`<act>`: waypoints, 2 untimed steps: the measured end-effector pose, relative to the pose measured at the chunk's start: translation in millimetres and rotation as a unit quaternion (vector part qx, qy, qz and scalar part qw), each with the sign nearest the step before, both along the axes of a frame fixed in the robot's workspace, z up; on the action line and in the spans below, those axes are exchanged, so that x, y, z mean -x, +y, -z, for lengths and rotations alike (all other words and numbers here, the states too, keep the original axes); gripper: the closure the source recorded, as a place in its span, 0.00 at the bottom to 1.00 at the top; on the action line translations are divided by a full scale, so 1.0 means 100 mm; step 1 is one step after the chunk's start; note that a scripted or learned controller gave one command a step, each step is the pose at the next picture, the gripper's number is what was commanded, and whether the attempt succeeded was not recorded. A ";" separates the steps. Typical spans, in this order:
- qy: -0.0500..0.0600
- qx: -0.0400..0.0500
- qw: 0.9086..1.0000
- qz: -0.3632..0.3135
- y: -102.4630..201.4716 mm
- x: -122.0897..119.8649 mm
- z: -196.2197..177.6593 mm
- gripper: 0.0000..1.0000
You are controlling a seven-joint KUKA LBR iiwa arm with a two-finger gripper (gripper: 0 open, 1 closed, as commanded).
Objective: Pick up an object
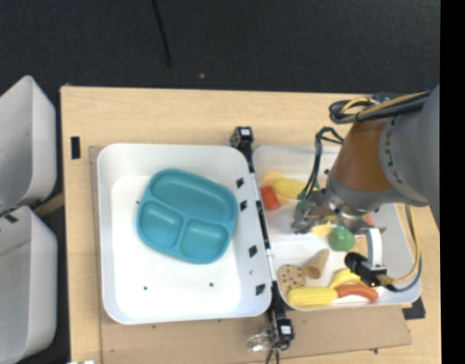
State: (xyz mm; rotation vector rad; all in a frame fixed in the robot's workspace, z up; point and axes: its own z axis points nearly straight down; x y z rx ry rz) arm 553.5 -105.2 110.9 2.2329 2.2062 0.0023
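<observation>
Reaching in from the right, one grey arm [391,146] with an orange band is seen above the right bin [403,298], its gripper [312,217] lowered among the toys near the bin's middle. Whether anything is held cannot be told, since the wrist hides the tool's tip.

Two white bins are counted, side by side on the wooden bench [80,112]. One teal divided plate [188,215] with three compartments lies in the left bin [111,279], with bare white floor left on every side, widest toward the near edge.

In the right bin several small pieces are crowded. One yellow piece [284,186] touches one orange-red piece [269,197] near the dividing wall. One green ball [341,239] lies just beside the gripper. One cone [318,262] and one spotted biscuit [290,277] lie between the ball and the near rim. One corn cob [312,297] and one red-and-yellow piece [356,290] are pressed along that near rim. Little open floor is left here; the clearest strip runs along the far wall.
</observation>
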 end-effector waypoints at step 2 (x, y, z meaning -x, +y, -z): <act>-0.002 0.000 1.000 -0.007 0.03 0.04 -1.06 1.00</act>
